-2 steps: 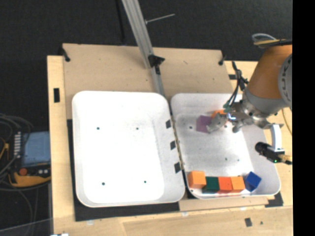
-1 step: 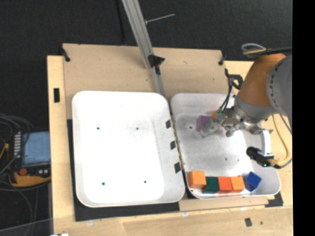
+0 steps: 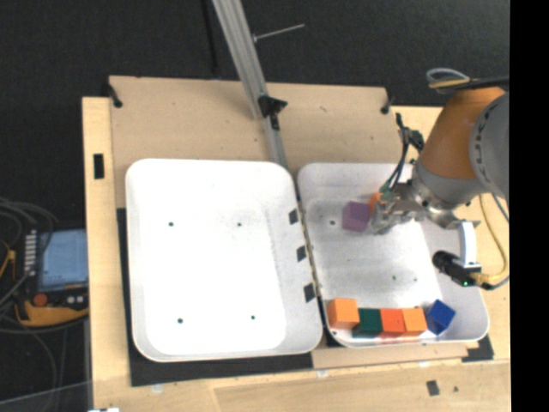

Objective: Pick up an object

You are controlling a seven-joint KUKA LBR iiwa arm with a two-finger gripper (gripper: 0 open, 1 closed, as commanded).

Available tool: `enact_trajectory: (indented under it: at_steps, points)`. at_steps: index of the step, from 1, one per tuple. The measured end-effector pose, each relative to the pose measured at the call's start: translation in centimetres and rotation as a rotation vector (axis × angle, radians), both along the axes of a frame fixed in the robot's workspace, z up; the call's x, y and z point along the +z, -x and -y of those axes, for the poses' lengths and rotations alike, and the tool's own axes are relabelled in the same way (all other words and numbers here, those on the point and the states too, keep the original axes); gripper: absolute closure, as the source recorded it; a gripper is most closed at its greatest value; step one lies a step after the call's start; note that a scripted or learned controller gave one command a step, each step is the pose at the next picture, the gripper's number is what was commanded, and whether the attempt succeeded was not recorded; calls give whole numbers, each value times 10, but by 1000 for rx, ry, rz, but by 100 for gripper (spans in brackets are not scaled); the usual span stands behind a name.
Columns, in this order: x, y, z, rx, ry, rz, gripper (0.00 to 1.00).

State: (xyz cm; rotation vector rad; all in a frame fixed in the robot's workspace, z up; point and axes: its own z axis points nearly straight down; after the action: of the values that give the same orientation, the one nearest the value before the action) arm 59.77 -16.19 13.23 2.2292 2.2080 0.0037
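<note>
Gripper (image 3: 383, 213) sits low in the right bin (image 3: 403, 264), right beside the purple block (image 3: 356, 216); you can't tell if it is open or shut; nothing looks lifted yet, so you have the grab and the lift left to do.

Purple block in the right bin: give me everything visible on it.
The purple block is a small, matte mauve cube-like piece, sitting alone on the floor of the right bin, in its upper half. It looks slightly turned against the bin's edges. The gripper is right beside it on its right side; whether they touch cannot be told. A small orange patch shows just above that gap. The block is well apart from the row of blocks along the near wall.
</note>
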Motion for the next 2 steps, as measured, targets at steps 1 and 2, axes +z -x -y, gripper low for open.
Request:
enact_trajectory:
  at_steps: [1, 2]
  points:
    - [64, -4, 4, 7, 1, 3, 100]
    - [118, -9, 15, 11, 1, 3, 100]
